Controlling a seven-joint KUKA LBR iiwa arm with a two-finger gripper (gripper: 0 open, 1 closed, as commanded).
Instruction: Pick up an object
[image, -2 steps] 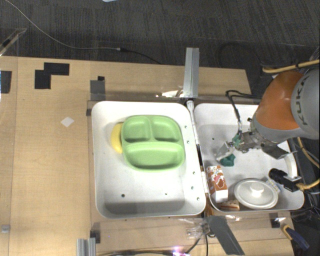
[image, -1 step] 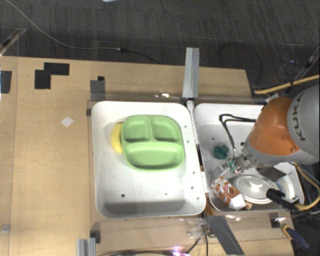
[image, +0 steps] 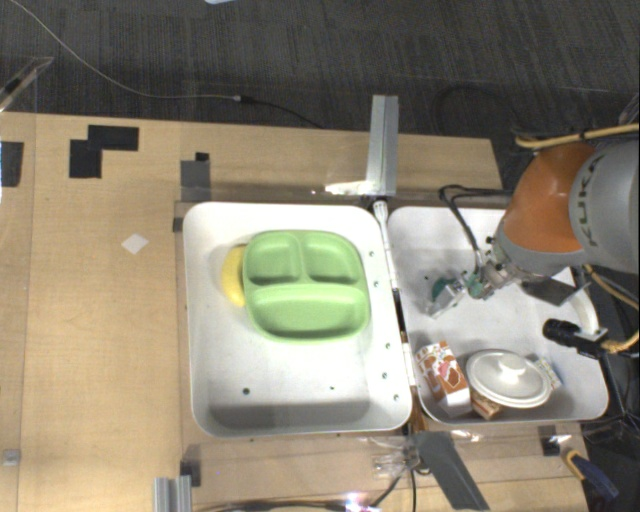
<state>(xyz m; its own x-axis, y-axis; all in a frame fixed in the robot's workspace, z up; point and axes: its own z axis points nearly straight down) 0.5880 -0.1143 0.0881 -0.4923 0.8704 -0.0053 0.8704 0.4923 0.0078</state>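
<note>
The gripper (image: 452, 290) hangs low over the right bin (image: 420, 232), in the middle right of the frame, and whether it is apart or together cannot be told; nothing shows in its grasp. Below it, toward the lower right, lie a small red-and-white carton (image: 443, 373) and, just beside it, a white lidded pot (image: 511, 378). In the left bin (image: 280, 412) a green divided plate (image: 304, 283) partly covers a yellow object (image: 232, 276).

camera view — fixed overhead | slanted down | both bins (image: 200, 330) framed
</note>
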